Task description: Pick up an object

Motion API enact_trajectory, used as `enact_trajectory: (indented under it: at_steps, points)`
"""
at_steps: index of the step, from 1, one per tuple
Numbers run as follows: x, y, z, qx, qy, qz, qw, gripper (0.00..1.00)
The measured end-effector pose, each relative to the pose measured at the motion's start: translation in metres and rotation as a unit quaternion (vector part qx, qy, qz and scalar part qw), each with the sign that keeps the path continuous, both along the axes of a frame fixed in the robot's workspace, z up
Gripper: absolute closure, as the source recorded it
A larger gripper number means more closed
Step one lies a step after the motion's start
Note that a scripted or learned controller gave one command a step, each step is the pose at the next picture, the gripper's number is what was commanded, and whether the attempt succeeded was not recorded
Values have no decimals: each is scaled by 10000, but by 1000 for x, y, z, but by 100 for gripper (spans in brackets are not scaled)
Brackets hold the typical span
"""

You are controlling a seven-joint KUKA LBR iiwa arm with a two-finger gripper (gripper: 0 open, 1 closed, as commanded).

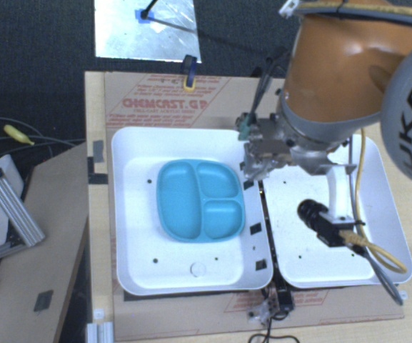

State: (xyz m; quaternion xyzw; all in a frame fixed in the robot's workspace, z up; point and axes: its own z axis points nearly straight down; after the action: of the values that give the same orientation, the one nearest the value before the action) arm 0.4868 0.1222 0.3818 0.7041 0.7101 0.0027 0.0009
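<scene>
Big grey-and-orange arm (355, 70) hangs over the bin divider, tool (257, 164) state impossible to tell; the blue three-compartment plastic tray (200, 200) lies flat in the left white bin (138, 263), so a descent risks striking the rim.

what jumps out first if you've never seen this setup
The bright blue divided plate lying flat in the left white bin catches the eye first. Next is the arm's bulky orange band looming over the right bin, with the gripper hanging above the rims where the two bins meet.
</scene>
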Motion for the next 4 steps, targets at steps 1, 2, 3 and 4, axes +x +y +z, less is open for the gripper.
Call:
enact_trajectory:
  at_steps: [1,2,3,4]
  points:
    - [0,18,23,-3,1,-14,10000,100]
    - [1,17,33,-4,-7,6,10000,100]
    - [0,15,29,-8,16,-17,10000,100]
    - [1,15,40,-4,-5,16,10000,100]
